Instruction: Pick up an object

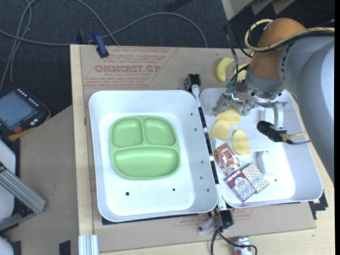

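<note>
I am seeing the claw (234, 102) sitting low over the back of the right bin (297, 187), at that bin's left half, under the grey arm (313, 68) with its orange band (276, 41). I cannot tell how the claw is set; the wrist is hiding that part.

Objects nearest the claw:
- A yellow piece (229, 116) is lying just below the claw, touching or nearly touching it; I cannot tell which.
- A second yellow piece (220, 128) is lying just beside the first, nearer the divider between the bins.
- A third yellow piece (241, 142) is lying a little further forward.

I am not seeing any of these lifted off the bin floor.

Further forward in the same bin, an orange packet (225, 157) is lying beside the divider. A red box (245, 182) is lying near the bin's front wall. A black part (270, 130) with a cable is hanging beside the wrist, over the bin's middle.

Behind the right bin, a yellow object (225, 69) is resting on the bench, partly hidden by cables.

The left bin (101, 158) is holding a green tray (144, 147) with three compartments, lying flat at its centre, well apart from the claw.
</note>
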Controlling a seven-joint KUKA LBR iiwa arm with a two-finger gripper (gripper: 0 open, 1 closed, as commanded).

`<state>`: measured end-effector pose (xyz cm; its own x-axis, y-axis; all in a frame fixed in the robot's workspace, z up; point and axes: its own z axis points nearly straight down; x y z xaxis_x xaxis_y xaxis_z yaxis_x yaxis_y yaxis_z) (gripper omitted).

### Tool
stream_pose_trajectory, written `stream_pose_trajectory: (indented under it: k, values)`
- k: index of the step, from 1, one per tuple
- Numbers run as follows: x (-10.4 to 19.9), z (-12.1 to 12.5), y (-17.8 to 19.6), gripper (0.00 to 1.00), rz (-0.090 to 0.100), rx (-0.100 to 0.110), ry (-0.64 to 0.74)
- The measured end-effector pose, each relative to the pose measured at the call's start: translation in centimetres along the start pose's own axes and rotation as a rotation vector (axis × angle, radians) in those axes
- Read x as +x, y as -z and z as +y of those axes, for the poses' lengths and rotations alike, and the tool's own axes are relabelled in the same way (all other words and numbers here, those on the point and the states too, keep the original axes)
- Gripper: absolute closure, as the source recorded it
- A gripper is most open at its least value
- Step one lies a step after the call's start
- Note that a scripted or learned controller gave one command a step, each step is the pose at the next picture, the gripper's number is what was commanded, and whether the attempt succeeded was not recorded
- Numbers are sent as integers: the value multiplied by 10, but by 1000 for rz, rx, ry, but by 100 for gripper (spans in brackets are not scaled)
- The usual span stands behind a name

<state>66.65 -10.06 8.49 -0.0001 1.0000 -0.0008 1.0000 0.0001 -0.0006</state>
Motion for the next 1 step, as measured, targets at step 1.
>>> stream_pose_trajectory:
  k: [1]
  values:
    - [0, 1, 11, 100, -1, -5, 1]
